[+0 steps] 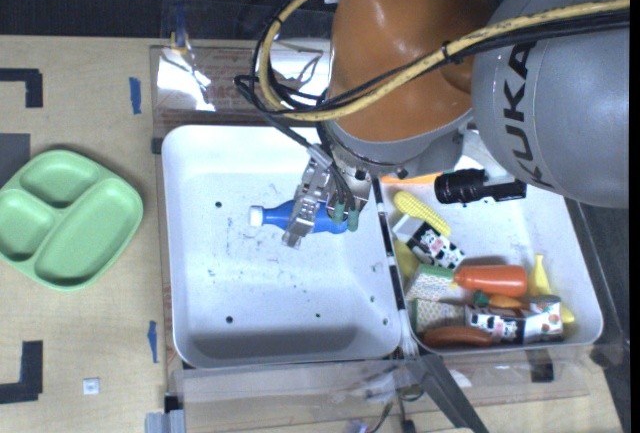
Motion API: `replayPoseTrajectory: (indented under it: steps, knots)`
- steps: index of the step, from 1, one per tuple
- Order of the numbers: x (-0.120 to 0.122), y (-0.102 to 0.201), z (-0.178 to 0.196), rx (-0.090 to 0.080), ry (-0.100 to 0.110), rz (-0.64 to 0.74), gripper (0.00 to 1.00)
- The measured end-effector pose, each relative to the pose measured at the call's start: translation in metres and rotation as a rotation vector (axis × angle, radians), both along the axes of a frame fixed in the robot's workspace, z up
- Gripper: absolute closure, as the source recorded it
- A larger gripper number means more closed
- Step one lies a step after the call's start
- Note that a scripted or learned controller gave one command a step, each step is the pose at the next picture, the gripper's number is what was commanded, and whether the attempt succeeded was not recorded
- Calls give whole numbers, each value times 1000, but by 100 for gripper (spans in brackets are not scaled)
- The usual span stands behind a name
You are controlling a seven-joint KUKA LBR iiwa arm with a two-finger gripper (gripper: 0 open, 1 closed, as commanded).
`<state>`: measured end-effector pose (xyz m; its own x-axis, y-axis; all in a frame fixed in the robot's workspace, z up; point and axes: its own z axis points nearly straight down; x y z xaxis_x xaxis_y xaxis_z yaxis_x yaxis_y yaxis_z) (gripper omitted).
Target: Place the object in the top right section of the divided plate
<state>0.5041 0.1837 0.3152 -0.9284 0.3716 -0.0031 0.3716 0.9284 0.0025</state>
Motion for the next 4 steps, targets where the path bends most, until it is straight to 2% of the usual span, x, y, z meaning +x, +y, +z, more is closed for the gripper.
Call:
replayPoseTrajectory:
  steps: [1, 2, 3, 4]
  knots:
    - [-24, 8, -125, 1, 3, 59, 100]
    - [-25, 39, -221, 1, 2, 125, 100]
    - [-20, 41, -223, 1, -11, 320, 100]
    - [-19, -70, -224, -4, -14, 531, 100]
